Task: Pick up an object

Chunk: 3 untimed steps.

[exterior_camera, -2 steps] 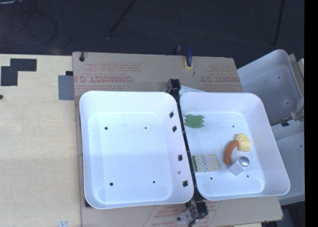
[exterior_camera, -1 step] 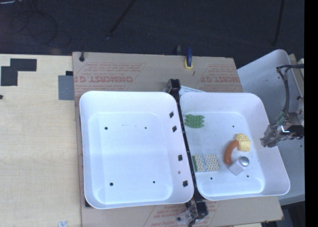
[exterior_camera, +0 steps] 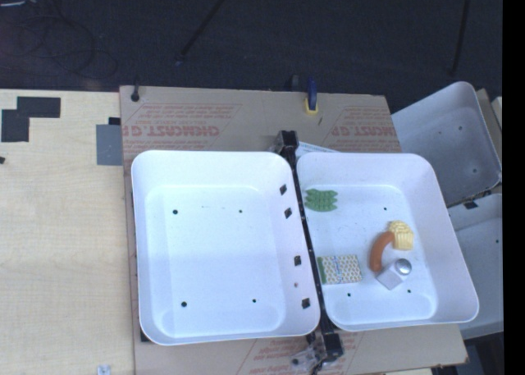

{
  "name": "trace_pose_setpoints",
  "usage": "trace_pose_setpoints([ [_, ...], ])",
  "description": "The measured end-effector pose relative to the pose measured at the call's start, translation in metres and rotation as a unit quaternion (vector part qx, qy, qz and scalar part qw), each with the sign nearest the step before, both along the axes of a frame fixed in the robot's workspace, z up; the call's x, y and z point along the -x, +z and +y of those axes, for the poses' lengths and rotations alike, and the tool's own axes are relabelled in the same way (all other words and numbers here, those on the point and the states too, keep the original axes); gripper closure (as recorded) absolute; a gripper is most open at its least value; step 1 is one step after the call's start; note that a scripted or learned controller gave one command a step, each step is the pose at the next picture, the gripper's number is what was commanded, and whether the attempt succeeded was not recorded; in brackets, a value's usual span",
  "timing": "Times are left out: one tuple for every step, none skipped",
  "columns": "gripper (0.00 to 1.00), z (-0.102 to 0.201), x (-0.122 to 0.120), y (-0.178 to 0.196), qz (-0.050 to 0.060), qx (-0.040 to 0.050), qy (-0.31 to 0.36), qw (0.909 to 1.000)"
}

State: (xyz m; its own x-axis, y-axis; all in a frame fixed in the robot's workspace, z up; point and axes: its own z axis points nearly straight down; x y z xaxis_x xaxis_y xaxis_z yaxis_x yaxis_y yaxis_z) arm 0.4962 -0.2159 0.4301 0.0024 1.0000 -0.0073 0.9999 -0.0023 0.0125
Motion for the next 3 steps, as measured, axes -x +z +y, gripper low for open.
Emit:
trace_pose_setpoints([
  [1.0, 0.004, 0.022, -0.12, 0.012, -0.0059, 0.001, 0.9999],
  [1.0, 0.002, 0.017, 0.103, -0.002, 0.0001, 0.002, 1.0],
  [1.0, 0.008, 0.021, 0.007, 0.011, -0.0053, 0.001, 0.9999],
])
